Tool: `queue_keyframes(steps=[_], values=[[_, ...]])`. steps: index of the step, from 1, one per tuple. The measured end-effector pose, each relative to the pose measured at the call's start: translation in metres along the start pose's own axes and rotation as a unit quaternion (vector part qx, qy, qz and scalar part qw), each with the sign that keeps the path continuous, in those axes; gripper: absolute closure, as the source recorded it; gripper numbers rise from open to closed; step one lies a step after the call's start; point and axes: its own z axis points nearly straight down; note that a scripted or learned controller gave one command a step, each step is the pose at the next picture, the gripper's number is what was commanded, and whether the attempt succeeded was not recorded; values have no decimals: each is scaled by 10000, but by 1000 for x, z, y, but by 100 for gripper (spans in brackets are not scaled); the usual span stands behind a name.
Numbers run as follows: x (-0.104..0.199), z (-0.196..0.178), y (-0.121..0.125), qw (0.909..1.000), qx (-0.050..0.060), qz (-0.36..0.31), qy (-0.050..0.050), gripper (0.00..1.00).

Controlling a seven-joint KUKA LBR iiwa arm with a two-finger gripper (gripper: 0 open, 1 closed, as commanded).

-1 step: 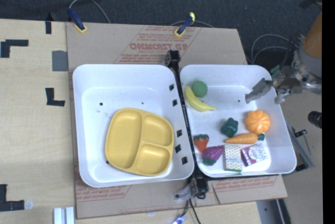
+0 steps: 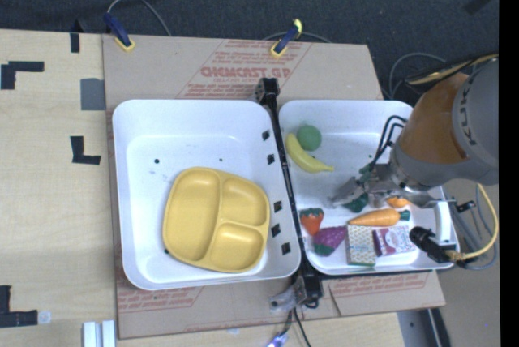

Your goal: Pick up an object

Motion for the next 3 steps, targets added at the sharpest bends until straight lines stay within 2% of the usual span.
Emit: queue_keyframes(steps=[1,2,3], values=[[0,-10,0,10000,-3,-2,2,100],[64,-87,10,10000,-24,-10,-4,100],[121,-154,7,10000,-20,-7,-8,100]])
